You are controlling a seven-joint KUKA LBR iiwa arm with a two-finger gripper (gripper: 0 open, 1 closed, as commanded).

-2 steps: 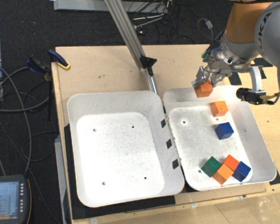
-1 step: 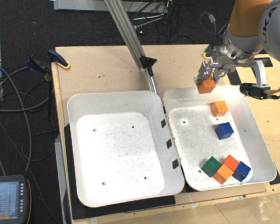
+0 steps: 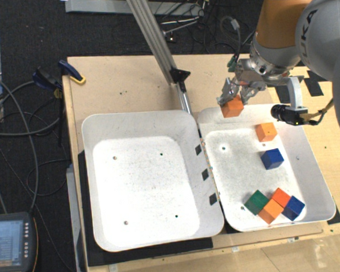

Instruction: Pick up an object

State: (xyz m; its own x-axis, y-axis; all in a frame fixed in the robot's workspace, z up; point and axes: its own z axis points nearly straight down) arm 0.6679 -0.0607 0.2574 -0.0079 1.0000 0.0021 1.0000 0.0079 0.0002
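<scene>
- Camera view: the jaws (image 3: 237, 97) were closed on an orange cube (image 3: 232, 107), which hung clear above the far rim of the right bin (image 3: 311, 169), close to the gap between the two bins.
- The cube looked pinched near its top edge, with most of its body below the fingertips; my judgement was that so shallow a hold could let it tilt or slip out if the arm jolted or swung fast.
- A drop from there would likely strike the bin's rim or the bare counter (image 3: 125, 83) behind it, and the cube could bounce away from both bins.
- The left bin (image 3: 100, 137) lay just beside; a carry across the raised rims risked clipping them if the cube rode low.
- Other blocks sat well apart from the held one: a second orange cube (image 3: 266, 131), a blue cube (image 3: 272, 158), and a near-corner cluster of a green block (image 3: 256, 202), two orange ones and a blue one touching.
- Hard to make out: the fingertips merged with the dark wrist hardware, so the exact contact faces on the cube were unclear.
- The arm's upper part was cut off at the frame's top and right.
- The slanted metal pole (image 3: 154, 37) crossed the counter's far side.
</scene>
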